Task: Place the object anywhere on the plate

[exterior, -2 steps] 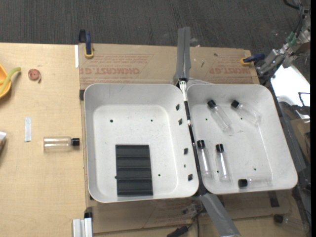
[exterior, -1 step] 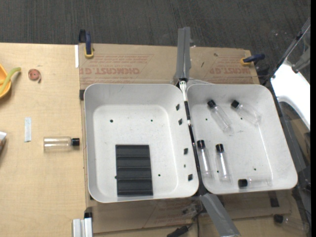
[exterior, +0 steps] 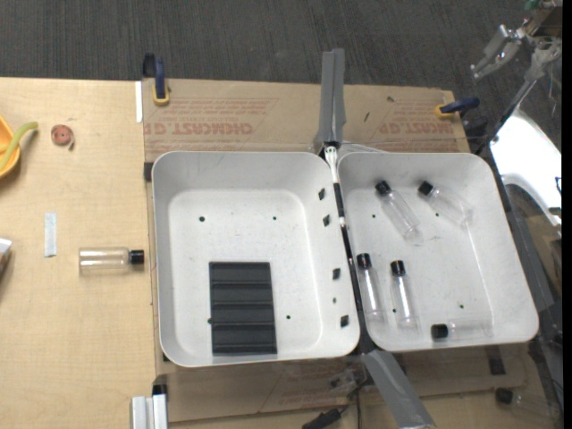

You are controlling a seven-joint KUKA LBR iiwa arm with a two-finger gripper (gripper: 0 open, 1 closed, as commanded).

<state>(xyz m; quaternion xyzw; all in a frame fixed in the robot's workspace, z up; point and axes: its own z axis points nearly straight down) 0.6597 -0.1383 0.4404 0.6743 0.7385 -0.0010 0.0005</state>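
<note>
A black ribbed plate (exterior: 241,307) lies flat in the front half of the left white bin (exterior: 179,195). Several clear vials with black caps lie in the right white bin (exterior: 500,239): two near its back (exterior: 398,208) (exterior: 444,201), two side by side near its left front (exterior: 368,286) (exterior: 402,291), and one along the front wall (exterior: 460,331). None of them touches the plate.
Another clear vial (exterior: 109,257) lies on the wooden bench left of the bins, near a white strip (exterior: 50,235), a red disc (exterior: 61,134) and a yellow object (exterior: 7,146). Clamps (exterior: 154,68) (exterior: 460,107) hold the cardboard behind. Metal fittings (exterior: 505,47) stand at top right.
</note>
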